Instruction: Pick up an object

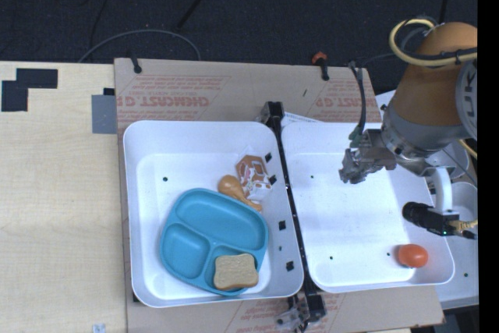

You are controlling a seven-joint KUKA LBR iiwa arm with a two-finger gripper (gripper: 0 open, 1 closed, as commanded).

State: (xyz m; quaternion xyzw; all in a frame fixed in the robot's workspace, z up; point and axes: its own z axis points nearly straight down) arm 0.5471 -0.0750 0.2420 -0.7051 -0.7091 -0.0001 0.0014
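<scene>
Oddly, the end effector (pixel 355 166) over the right bin (pixel 335 261) blurs darkly; its state is indiscernible.

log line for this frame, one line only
gripper: over right bin, nothing seen held | tomato: right bin, near corner | blue tray: left bin

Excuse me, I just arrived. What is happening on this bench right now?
A robot arm reaches in from the right, and its gripper hangs over the right bin with nothing visibly held. An orange ball lies near that bin's front right corner. The left bin holds a blue divided plate with a slice of bread on it.
</scene>
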